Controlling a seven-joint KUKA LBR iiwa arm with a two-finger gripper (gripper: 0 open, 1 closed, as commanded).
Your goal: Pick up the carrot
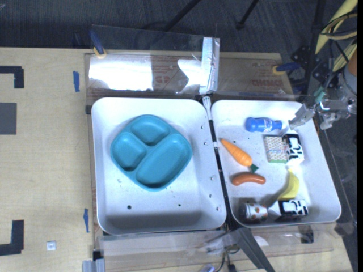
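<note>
Spanning a pale wooden bench (45, 169) over dark floor, two white bins sit side by side. Whether the gripper (306, 113) at the right bin's (326, 169) far edge is spread is unclear. The carrot (236, 152) lies beside a sausage (248, 179), a blue bottle (262, 124) nearby.

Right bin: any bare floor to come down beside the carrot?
Bare floor lies between the carrot and the right bin's left wall, also above it beside the blue bottle. Crowded below: sausage, banana, can.
</note>
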